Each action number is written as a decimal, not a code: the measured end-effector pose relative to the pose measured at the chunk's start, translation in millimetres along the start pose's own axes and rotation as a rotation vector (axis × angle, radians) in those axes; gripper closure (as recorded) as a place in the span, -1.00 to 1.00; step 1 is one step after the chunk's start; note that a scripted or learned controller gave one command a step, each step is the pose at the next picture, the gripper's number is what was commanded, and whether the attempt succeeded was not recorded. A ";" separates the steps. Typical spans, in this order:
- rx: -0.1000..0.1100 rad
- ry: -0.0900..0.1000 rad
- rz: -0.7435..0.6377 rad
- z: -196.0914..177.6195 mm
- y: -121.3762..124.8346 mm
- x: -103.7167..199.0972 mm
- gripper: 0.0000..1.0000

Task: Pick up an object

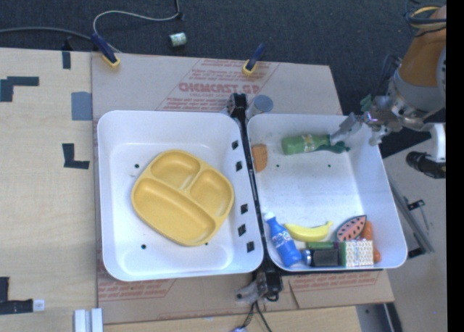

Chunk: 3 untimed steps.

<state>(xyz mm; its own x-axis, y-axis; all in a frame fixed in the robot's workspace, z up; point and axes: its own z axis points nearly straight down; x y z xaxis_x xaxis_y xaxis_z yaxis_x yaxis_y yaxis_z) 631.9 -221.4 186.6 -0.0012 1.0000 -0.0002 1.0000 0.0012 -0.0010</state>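
The right bin holds the loose objects. A green bottle lies on its side near the bin's far wall. My gripper hangs at the bottle's right end, close to or touching its cap. Whether the bottle is gripped is unclear. The grey arm with its orange band reaches in from the upper right. Along the bin's near wall lie a blue bottle, a yellow banana, a dark green block, a white patterned box and an orange-red oval toy.
A small orange piece sits by the right bin's left wall. The left bin holds a yellow divided plate. Both bins rest on cardboard held by yellow and blue clamps. A cable trails behind.
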 end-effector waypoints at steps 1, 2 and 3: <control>0.001 0.000 0.002 3.4 -127.7 -2.5 -1.00; 0.001 0.001 0.001 66.4 -148.6 -1.5 -1.00; -0.003 -0.001 -0.001 -83.7 -147.2 42.2 -1.00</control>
<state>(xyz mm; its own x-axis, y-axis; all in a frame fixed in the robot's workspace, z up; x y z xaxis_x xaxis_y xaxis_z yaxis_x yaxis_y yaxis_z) 484.8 -179.4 270.4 -0.0017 1.0000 -0.0013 1.0000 0.0017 0.0021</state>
